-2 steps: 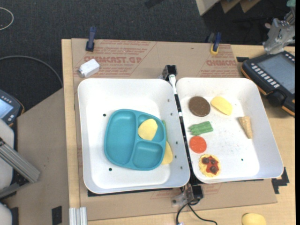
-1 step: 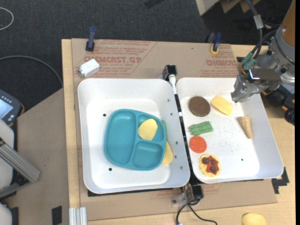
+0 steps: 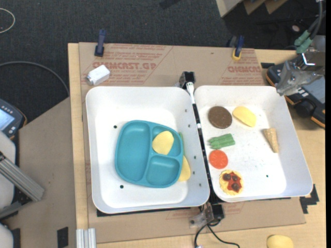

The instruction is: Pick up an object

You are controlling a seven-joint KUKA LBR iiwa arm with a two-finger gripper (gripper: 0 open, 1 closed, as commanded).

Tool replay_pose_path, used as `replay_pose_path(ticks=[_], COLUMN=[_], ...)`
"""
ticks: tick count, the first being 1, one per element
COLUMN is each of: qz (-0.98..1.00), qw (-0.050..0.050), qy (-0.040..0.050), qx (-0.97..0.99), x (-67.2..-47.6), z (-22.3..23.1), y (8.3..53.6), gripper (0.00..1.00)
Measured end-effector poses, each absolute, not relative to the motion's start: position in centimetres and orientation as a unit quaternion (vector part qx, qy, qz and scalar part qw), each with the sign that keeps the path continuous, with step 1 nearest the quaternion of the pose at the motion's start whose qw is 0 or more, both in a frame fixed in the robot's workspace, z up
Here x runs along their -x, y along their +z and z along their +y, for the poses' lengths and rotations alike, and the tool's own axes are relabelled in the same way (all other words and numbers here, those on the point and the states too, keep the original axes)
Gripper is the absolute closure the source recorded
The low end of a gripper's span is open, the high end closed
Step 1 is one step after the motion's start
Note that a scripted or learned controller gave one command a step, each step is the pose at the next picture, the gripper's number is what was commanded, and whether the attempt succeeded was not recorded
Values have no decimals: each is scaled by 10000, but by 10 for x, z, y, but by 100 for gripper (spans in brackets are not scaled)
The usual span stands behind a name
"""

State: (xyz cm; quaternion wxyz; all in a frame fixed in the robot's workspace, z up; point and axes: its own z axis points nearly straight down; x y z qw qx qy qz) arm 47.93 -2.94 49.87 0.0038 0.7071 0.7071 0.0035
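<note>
Two shallow white plastic bins sit side by side on a cardboard-covered bench, seen from above at a slant. The left bin (image 3: 103, 190) holds a teal plastic divided tray (image 3: 137, 154), with one pale yellow toy piece (image 3: 163, 142) lying in its far right compartment and another yellow piece (image 3: 185, 170) just beside the tray's right edge, partly tucked against it. The right bin (image 3: 289, 154) holds the loose toy foods that the task could draw from, well spread so each can be reached alone: a round brown disc (image 3: 220, 117) at the far left, a yellow lemon-shaped piece (image 3: 244, 115) just right of it, a tan cone (image 3: 271, 139) further right, a green ridged piece (image 3: 221, 141) nearer, a red-orange round slice (image 3: 218, 159) below that, and a small round pizza-like piece with red toppings (image 3: 230, 182) nearest. The gripper (image 3: 295, 79) hangs at the far right corner of the right bin, above its rim and apart from every toy; it is too dim to tell how it is set. Nothing appears lifted, so the pick seems not yet begun.
</note>
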Motion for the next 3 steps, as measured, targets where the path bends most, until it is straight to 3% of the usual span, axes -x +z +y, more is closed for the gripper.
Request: replay_pose_path(ticks=[1,2,3], qz=[7073,7102,7073], qw=[-56,4,54], qy=[-54,19,74], qx=[-7068,-7040,-7068], x=[-478,-479,-480], z=[-3,75,65], y=[362,381,507], gripper=[100,100,100])
